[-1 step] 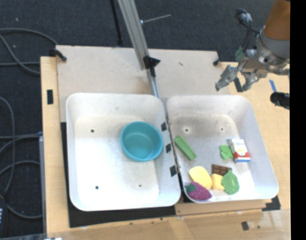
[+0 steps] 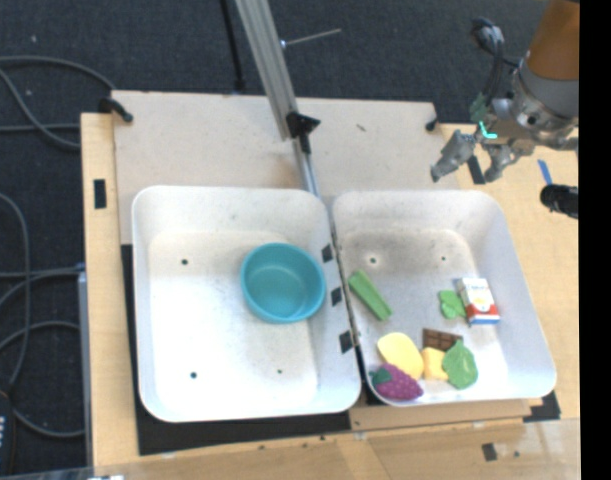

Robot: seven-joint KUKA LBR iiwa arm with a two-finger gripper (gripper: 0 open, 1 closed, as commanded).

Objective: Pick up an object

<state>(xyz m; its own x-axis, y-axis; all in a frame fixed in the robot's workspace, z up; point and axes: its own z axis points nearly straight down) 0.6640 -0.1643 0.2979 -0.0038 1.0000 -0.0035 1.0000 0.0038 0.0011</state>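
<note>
In the left bin [image 2: 165,268], a teal bowl [image 2: 282,282] sat upright toward the side nearest the divider between the two bins, alone on the speckled white floor. Across that divider, in the right bin [image 2: 505,238], the small things lay gathered in the near half: a green pod-shaped piece [image 2: 369,295] lay tilted just right of the divider, and below it a purple grape cluster [image 2: 396,381] rested against the bin's near rim, touching a yellow piece [image 2: 401,353]. Further right of the divider came a small dark brown block [image 2: 440,339], a green leafy piece [image 2: 461,365] just beneath it, another small green piece [image 2: 450,302], and a little white and red carton [image 2: 478,299] beside it; any print on the carton was too small to read. The gripper [image 2: 477,156] hung above the bench beyond the right bin's far rim, well apart from all these things and furthest from the bowl. Its two fingers [image 2: 448,158] were spread apart with nothing between them.
</note>
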